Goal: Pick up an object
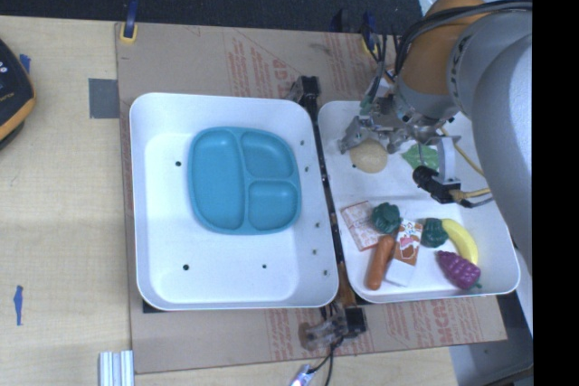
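Observation:
My gripper (370, 140) hangs low over the back of the right bin (507, 280), open, with its fingers spread. Just in front of it a beige round item (368, 161) lies on the bin floor, touching or nearly touching the fingertips; nothing is lifted. Farther forward lie a dark green broccoli piece (386, 216), a pinkish packet (359, 226), an orange carrot (380, 260), a small printed carton (409, 243), a green item (433, 232), a yellow banana (461, 240) and purple grapes (459, 270).
The left bin (154, 267) holds a blue divided plate (244, 179). A light green item (425, 156) lies under the wrist beside black cabling (441, 187). The arm's bulk covers the right bin's back right corner. The bin walls meet between the two bins.

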Action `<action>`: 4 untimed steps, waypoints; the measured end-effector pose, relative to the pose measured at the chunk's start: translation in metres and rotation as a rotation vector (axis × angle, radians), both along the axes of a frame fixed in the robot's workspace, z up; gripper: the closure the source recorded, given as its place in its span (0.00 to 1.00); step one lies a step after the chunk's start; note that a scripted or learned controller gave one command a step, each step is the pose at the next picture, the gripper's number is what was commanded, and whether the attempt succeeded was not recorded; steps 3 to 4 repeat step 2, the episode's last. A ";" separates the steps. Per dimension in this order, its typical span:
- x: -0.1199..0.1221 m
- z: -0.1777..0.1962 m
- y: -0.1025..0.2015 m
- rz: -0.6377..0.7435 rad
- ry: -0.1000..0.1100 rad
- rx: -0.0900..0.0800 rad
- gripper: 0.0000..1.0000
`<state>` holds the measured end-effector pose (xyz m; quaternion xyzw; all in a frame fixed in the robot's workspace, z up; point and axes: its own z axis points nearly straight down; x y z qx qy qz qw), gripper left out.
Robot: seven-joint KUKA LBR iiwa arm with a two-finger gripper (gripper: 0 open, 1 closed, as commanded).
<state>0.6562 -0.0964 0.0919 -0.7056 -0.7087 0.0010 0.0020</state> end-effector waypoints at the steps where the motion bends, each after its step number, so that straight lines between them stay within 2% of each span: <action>1: 0.000 0.000 -0.012 -0.002 -0.002 -0.002 0.00; 4: 0.000 0.000 -0.011 0.000 -0.001 -0.001 0.00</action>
